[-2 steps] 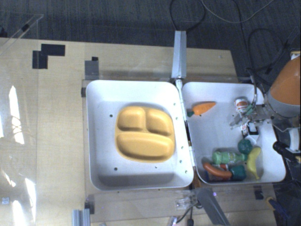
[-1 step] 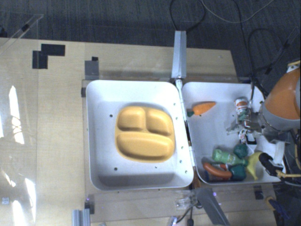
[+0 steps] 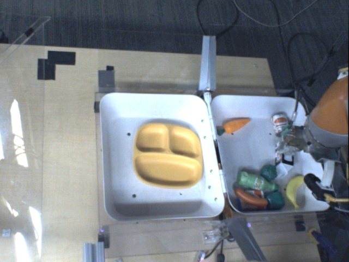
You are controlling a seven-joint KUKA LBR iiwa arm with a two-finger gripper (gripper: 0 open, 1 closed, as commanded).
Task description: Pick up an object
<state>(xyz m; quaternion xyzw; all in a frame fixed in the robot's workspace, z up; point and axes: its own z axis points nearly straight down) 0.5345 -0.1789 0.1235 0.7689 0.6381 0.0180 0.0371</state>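
Camera view, looking down on the bench [image 3: 65, 162]: arm [image 3: 334, 116] enters at right edge of frame, orange band uppermost, wrist bent down over the right side of the right bin [image 3: 248, 146]. Gripper [image 3: 286, 146] hangs low at mid-right of that bin, metal parts pointing toward the bin floor. Cannot tell its state; the tip is small and blurred against the white floor, and nothing can be made out in it.

Right bin contents: carrot [image 3: 235, 125] at upper left of the bin, orange with green top, lying flat, well apart from the gripper. Small can [image 3: 280, 121] at upper right, just above the gripper. Cluster at lower part of the bin: green bottle [image 3: 254, 180] lying on its side, red item [image 3: 251, 198] touching it below, teal pieces [image 3: 271, 185] beside, banana [image 3: 295, 191] at lower right.

Left bin [image 3: 117, 146] holds a yellow tray [image 3: 166, 154] with three compartments, centred.
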